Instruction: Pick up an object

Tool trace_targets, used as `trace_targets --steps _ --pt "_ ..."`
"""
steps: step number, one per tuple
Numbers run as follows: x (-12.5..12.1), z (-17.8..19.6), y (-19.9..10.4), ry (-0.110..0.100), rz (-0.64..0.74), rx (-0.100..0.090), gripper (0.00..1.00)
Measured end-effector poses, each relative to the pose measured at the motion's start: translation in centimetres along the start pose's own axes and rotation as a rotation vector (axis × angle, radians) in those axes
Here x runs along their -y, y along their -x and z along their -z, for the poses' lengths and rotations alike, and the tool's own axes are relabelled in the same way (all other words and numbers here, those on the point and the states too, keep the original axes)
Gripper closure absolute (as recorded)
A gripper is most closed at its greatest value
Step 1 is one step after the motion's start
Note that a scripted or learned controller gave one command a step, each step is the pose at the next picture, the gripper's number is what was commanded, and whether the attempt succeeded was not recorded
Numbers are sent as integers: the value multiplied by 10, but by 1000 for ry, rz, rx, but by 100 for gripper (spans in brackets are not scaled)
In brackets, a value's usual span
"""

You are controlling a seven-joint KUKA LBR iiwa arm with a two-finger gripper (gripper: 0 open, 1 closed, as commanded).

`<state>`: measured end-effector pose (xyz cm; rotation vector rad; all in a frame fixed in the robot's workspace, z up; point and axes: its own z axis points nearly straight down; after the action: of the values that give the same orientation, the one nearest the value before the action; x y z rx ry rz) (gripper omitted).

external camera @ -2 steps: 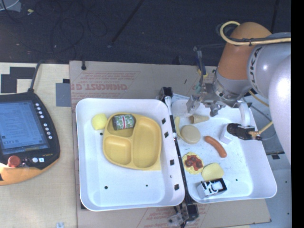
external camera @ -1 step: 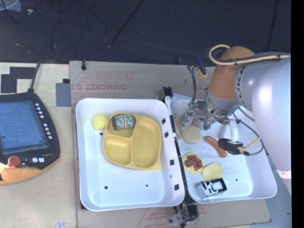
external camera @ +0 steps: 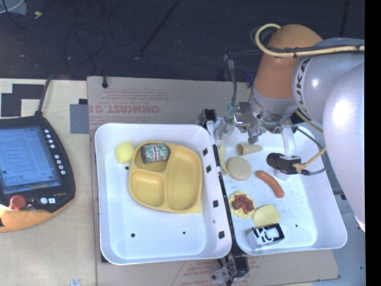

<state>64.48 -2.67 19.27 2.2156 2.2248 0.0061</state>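
The grey arm reaches in over the far end of the right shallow white bin (external camera: 318, 216), and its gripper (external camera: 250, 133) hangs low above that bin's back corner, close to the wall it shares with the left shallow white bin (external camera: 155, 234). The step in hand looks like the approach to a grasp, with nothing seen lifted. The likeliest target is the small pale cone-shaped piece (external camera: 249, 149), which lies just beside the gripper towards the viewer. The round cream disc (external camera: 240, 168) sits a little further on and almost touches the cone. The next move probably calls for a short shift over the cone, a straight drop and a firm close. Care is needed because the bin wall and the disc crowd the spot. Whether the gripper is spread or closed cannot be told, because metal parts and glare blur together there. The orange-red sausage (external camera: 271, 183), the small yellow round with red topping (external camera: 241, 202), the lumpy yellow piece (external camera: 266, 214) and the black-and-white box (external camera: 266, 234) lie nearer the front of the same bin. In the left bin, a green-labelled can (external camera: 155, 153) rests in one compartment of a yellow divided plastic tray (external camera: 178, 186), with a yellow ball (external camera: 124, 152) beside it. The can's label is too small to read.
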Motion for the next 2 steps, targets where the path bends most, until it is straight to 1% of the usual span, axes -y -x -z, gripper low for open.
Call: trace_targets --steps 1,2 --pt "3 -58 57 -9 -7 2 0" --pt "2 -106 57 -6 -5 2 0"
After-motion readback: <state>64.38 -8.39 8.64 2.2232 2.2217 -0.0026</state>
